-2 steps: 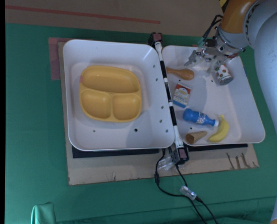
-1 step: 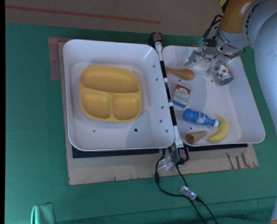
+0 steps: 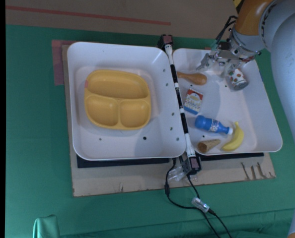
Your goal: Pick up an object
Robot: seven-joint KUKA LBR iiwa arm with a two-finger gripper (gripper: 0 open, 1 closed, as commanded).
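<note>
Two shallow white bins are set side by side on a cardboard sheet (image 3: 137,180) over a green cloth (image 3: 33,133). The left bin (image 3: 78,58) is occupied by a yellow divided tray (image 3: 117,99), lying flat near its middle. The right bin (image 3: 264,133) is reached by the arm (image 3: 281,29) from the right, with its orange band seen at the top of the view.

The gripper (image 3: 222,63) is positioned over the far part of the right bin, its metal fingers (image 3: 205,62) spread apart and released, with nothing seen between them. Just beside it, toward the right, a small spotted cup (image 3: 237,79) is lying tilted on its side; it appears to be close to the gripper body, though contact cannot be judged from this angle.

A brown wooden drumstick-shaped piece (image 3: 192,77) is laid just left of the fingers, near the divider (image 3: 177,93) between the bins. Nearer the camera, a small red and white carton (image 3: 193,101) is found, then a blue bottle (image 3: 212,125) with a white cap, lying on its side. At the near edge, an ice-cream cone (image 3: 208,145) and a yellow banana (image 3: 234,138) are resting just beside each other. Black cables (image 3: 187,197) are trailed over the cloth below the bins.
</note>
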